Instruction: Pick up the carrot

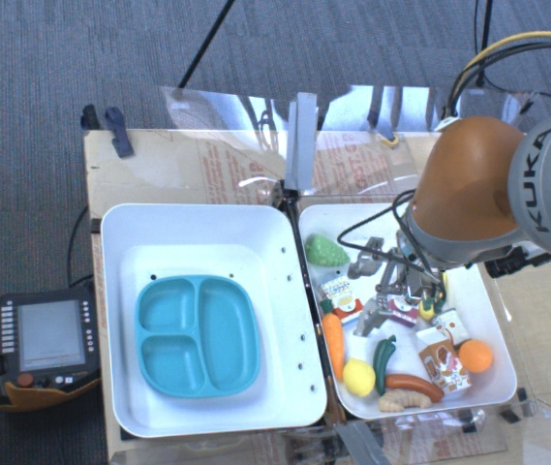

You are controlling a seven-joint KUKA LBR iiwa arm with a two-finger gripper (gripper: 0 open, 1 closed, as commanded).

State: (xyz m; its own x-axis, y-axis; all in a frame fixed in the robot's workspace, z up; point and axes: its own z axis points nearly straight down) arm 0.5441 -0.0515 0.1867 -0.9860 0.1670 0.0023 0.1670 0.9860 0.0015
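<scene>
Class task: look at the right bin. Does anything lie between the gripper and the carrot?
Nothing visible does. The carrot lies by the bin's left wall; the gripper hangs up and right of it, with bare white floor between. The lemon sits below.

Orange carrot (334,345), yellow lemon (358,377), turquoise plate (198,336), white bins (120,260).

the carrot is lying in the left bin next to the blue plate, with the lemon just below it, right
Not quite. The camera view shows the carrot lying in the right bin, along its left wall, not in the left bin. The blue plate sits alone in the left bin. The lemon is indeed just below the carrot.
</scene>
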